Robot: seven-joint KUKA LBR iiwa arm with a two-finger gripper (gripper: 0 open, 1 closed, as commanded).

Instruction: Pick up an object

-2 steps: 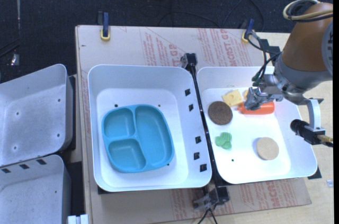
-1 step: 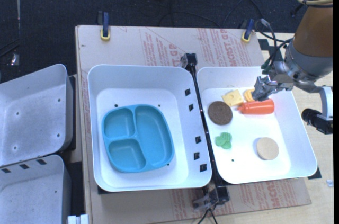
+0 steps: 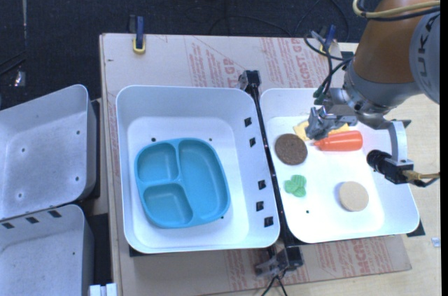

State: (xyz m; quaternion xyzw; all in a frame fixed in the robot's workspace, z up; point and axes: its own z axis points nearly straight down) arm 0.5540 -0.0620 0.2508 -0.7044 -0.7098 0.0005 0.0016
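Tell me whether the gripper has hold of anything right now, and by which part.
It cannot be told. The gripper is low in the right bin, over a yellow item beside the orange carrot.

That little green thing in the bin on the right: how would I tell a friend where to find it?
Start at the right white bin, the one the grey arm reaches into. Along its left wall, just below the round brown disc, lies the small green piece. It is the only green item there, lumpy rather than round, and smaller than the tan disc and the orange carrot.
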